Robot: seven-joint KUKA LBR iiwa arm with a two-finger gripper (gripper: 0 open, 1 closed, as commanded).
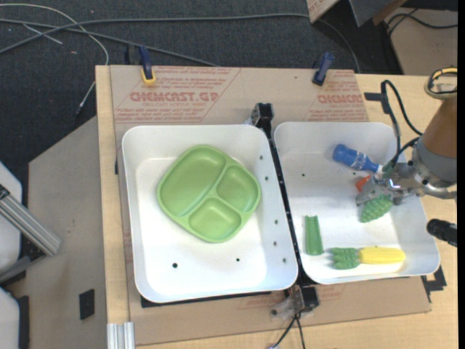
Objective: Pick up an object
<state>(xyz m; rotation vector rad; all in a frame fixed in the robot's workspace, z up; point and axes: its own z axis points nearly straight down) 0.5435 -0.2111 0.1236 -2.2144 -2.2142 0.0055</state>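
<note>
In the right bin (320, 140), my gripper (383, 193) reaches in from the right and hangs low over a bumpy green toy (373, 209), right at its upper edge. Whether the toy is gripped is hidden by the wrist. A blue bottle-like toy (354, 157) lies just up and left of the gripper, with a small orange-red piece (361, 184) beside it. A flat green stick (312, 234) lies near the bin's left wall. A yellow corn cob with a green husk (367, 257) rests along the front wall.
The left bin (138, 195) holds a light green divided plate (209, 193). A black clamp (262, 113) sits between the bins at the back. Black cables (392, 111) run behind the right bin near the arm.
</note>
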